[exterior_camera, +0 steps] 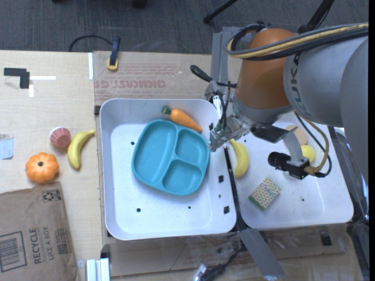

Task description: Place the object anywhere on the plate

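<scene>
Plate [170, 157]: blue, in left bin [117, 204], carrot [185, 119] at its upper edge.
Banana [239, 158]: just right of plate, in right bin [328, 212], the likely target.
End effector [218, 138]: low between plate and banana, poised over banana's top; grip cannot be told.

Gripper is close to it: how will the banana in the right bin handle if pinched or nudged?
The banana looks like smooth moulded plastic, so probably rigid, light and slippery. Its curve suggests it would pivot rather than roll. It lies near the bin wall, which may crowd the gripper.
</scene>
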`<state>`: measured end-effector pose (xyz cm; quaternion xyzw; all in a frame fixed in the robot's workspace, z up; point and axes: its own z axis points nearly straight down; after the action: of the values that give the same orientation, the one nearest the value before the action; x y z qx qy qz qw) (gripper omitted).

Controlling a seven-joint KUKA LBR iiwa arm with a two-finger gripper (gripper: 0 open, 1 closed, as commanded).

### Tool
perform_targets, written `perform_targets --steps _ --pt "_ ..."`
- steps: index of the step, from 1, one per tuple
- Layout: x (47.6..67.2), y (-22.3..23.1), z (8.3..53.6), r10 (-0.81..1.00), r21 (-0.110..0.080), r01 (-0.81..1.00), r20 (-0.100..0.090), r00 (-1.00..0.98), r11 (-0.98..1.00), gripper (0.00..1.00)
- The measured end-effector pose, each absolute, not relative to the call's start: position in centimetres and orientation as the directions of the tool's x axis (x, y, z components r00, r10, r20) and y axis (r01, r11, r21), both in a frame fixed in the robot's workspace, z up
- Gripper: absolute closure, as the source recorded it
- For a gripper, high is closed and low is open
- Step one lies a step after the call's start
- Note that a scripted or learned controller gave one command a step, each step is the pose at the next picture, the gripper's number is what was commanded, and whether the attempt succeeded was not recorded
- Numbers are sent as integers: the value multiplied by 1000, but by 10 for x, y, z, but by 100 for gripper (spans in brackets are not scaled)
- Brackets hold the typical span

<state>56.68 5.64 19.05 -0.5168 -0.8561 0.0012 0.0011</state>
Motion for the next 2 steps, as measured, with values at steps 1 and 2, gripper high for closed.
perform_targets --steps 1,2 --pt "567 56 191 886 -3 886 0 -464 464 0" --pt "568 54 199 888 -3 888 0 -461 461 100"
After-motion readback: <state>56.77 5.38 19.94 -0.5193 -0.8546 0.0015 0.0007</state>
